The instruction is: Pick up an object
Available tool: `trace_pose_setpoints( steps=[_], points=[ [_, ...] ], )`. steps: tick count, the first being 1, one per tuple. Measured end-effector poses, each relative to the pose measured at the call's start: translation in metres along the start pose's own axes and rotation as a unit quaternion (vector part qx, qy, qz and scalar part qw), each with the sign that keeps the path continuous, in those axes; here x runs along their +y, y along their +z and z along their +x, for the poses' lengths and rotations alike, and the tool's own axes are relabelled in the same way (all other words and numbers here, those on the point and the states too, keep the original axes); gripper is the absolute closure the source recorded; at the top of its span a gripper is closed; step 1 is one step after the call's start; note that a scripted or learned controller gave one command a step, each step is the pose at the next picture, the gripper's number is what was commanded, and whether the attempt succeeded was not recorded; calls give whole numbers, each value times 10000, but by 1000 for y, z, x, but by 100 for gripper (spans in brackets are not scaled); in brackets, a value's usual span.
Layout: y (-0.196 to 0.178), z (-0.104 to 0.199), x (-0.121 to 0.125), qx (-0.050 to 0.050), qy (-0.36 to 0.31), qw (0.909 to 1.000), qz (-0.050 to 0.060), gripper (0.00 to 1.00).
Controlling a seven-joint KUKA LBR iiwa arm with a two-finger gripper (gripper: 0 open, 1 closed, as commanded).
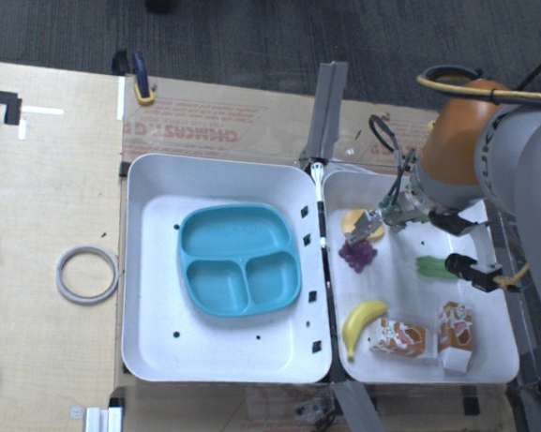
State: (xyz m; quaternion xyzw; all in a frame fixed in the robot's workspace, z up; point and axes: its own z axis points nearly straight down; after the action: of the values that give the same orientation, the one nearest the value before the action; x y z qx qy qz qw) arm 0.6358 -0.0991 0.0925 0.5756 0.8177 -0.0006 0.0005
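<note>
Purple grape bunch near right bin's left wall; claw just above, spread unclear, best drop straight.

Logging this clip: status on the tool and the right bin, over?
Tool low in right bin, over yellow item. Purple grapes just beside. Banana and cartons lie apart, nearer the front.

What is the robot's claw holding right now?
It cannot be told. The gripper sits low over a yellow object, beside the purple grapes.
</note>
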Motion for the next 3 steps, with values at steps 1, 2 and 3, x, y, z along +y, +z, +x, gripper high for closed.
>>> trace_pose_setpoints(
  steps=[1, 2, 3],
  points=[
    [-145, -2, 1, -5, 633, 9980, -4, 0],
    [-142, -10, 6, -2, 1017, 9948, 3, 0],
    [-134, -25, 6, -5, 888, 9960, 1, 0]
  ],
)
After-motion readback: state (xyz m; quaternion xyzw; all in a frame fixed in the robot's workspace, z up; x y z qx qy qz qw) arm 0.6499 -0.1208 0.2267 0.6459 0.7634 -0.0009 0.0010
